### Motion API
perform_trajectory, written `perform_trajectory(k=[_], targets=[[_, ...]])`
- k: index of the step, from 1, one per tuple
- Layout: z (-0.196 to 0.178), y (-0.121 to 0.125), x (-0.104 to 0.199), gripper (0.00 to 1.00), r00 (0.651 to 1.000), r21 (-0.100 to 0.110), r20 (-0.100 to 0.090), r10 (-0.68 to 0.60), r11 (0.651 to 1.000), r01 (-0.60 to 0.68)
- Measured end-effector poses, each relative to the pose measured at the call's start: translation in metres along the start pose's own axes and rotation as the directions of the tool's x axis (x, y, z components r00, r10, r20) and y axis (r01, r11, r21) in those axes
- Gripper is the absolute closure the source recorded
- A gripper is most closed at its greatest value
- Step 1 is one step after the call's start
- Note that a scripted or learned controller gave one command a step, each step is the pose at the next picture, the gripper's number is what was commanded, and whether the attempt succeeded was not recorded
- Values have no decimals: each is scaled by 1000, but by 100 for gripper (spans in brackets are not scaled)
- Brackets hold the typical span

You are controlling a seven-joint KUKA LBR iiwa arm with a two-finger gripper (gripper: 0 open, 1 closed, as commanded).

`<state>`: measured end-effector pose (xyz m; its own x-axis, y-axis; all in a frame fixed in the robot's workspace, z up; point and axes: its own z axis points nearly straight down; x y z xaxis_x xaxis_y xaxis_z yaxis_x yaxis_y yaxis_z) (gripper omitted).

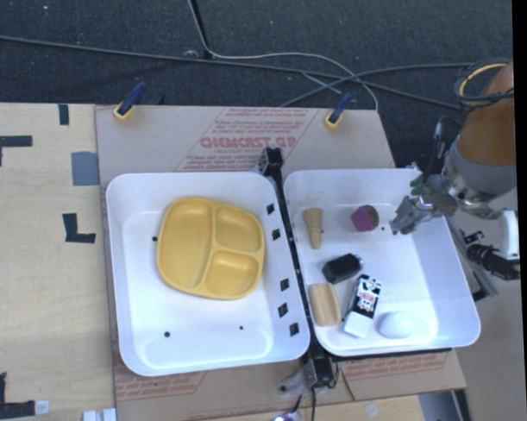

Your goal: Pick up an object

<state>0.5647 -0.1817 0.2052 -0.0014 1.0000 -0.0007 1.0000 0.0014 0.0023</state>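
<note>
- The gripper (408, 217) hangs at the right bin's (447, 277) far right edge; I cannot tell how it is set.
- Nearest target: the small round purple object (365, 217), just beside it. Centre above it, then descend straight.
- That bin also holds a tan cone (313, 226), black block (341, 267), tan cylinder (324, 303), black-and-white carton (363, 305) and white oval lump (397, 325).
- The left bin (136, 279) holds a yellow divided plastic plate (209, 247).

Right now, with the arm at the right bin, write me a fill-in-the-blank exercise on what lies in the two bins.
1. The yellow divided plastic plate lies in the ____ white bin.
2. The small round purple object lies in the ____ white bin.
3. The plate has ____ compartments.
4. The gripper is nearest the ____ object.

Missing words: left; right; three; purple
</note>
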Motion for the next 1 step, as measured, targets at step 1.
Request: perform_trajectory(k=[1], targets=[[1,8,44,100,1000,3,-2,-4,1000,4]])
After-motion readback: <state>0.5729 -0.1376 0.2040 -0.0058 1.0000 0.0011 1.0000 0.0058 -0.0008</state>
